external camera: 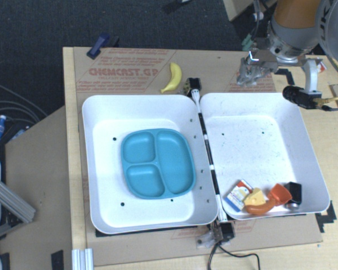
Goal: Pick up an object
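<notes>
My gripper (249,76) hangs above the bench just behind the far edge of the right bin (304,145), its fingers pointing down, and nothing shows between them. Small objects lie heaped in the right bin's near corner: a small carton (239,194), a yellow piece (258,197), an orange curved piece (259,208), an orange-red block (280,193) and a black item (294,192). A blue divided plate (158,162) lies in the left bin (101,151). A yellow banana (172,78) rests on the bench behind the left bin.
A black clip (192,85) sits where the two bins meet at the back. A blue object (97,46) lies at the bench's far left corner. Cables run along the floor at left.
</notes>
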You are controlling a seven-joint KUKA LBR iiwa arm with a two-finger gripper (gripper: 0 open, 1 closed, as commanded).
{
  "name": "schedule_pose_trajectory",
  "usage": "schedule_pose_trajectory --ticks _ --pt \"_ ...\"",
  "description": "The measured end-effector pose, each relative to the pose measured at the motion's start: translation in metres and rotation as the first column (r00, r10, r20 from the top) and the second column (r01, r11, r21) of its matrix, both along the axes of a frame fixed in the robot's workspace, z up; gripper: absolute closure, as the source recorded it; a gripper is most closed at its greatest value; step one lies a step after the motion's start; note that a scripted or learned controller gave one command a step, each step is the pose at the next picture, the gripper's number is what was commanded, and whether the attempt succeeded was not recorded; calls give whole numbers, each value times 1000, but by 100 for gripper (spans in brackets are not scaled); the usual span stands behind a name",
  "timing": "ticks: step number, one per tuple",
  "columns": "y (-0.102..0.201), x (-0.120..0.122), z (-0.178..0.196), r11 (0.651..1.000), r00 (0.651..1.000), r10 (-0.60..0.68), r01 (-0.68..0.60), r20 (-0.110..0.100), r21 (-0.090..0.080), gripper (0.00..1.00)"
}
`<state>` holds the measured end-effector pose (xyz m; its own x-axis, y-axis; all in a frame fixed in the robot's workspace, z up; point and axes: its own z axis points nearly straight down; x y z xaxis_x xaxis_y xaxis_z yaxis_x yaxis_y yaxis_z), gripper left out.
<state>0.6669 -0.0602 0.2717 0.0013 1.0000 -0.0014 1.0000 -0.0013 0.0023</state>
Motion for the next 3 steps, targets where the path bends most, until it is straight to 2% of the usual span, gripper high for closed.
schedule_pose_trajectory --ticks 1,2,3 --pt "73 -4 -27 1000 1000 2 -2 -5 3 100" --pt "-41 0 -24 1000 1000 0 0 0 -1 100" --pt "-2 -2 -13 1000 1000 2 -2 1 2 100"
